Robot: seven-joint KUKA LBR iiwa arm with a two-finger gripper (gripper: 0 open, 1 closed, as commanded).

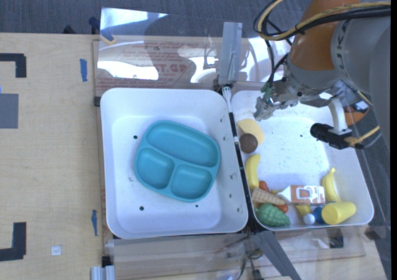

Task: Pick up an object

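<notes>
- The gripper (265,108) is seen low over the far left corner of the right bin (363,176); whether it is open or closed cannot be told.
- Just near of it lies a yellow and brown toy (249,134), touching nothing of the gripper.
- More toys are crowded along the near edge, partly overlapping.
- 1 blue divided plate (177,160) sits in the left bin (118,148).

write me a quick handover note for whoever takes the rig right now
Gripper: over the back-left corner of the right bin, just above the yellow-and-brown toy; nothing seen between its fingers.
Left bin: holds the blue divided plate.
Right bin: bananas, green toy, small carton, yellow piece along the front.
Done: nothing lifted yet.
Left: grasp and lift one object.
</notes>
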